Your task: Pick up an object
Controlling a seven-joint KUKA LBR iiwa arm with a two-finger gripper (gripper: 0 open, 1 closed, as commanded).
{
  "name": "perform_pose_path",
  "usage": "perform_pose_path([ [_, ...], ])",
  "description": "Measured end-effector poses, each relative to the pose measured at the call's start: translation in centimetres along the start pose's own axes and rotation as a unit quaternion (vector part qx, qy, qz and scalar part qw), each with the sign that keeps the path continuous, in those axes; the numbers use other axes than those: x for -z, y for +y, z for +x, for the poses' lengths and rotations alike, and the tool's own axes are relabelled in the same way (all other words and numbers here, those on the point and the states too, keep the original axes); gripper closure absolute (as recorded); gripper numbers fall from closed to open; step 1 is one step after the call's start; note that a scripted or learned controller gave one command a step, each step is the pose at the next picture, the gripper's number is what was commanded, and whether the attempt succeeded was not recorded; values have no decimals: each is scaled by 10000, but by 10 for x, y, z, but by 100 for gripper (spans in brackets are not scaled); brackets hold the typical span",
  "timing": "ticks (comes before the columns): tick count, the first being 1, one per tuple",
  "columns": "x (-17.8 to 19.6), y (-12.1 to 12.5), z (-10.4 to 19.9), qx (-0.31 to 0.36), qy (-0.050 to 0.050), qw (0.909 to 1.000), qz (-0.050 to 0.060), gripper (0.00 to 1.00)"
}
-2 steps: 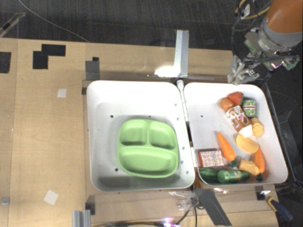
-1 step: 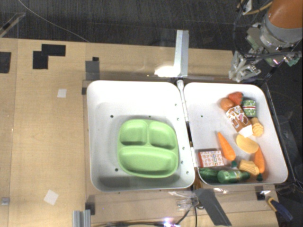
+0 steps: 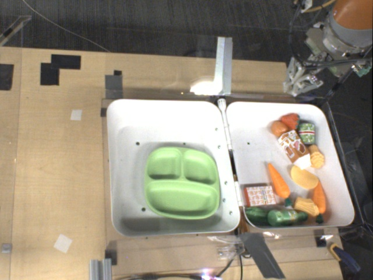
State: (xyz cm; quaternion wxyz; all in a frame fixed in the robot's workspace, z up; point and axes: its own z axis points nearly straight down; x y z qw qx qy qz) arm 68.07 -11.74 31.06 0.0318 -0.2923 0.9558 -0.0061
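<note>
The arm is hanging above the bench beyond the far right corner of the right bin (image 3: 338, 156), so the task is sitting at its opening step, by my reading: no object is being lifted and the approach is yet to be made. The pincer (image 3: 302, 79) is hovering clear of everything, touching nothing and carrying nothing between its tips; whether it is released or clenched I cannot tell, since its metal parts are blurring together against the dark floor. The things to pick from are lying below and a little nearer the camera than the pincer: a red tomato-like piece (image 3: 289, 123) closest to it, a small patterned can (image 3: 306, 132) just beside that, an orange carrot (image 3: 278, 180) farther off, and a green bottle (image 3: 284, 217) lying along the near wall, farthest away. The green divided plate (image 3: 182, 182) is resting well off to its left, in the other bin. The next move is probably calling for a descent over the crowded cluster, aiming at one piece standing a little apart.
</note>
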Motion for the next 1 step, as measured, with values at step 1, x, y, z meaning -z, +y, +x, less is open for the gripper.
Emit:
perform_pose_path([
  [1,-28,44,36,854,232,9960,-153,100],
])
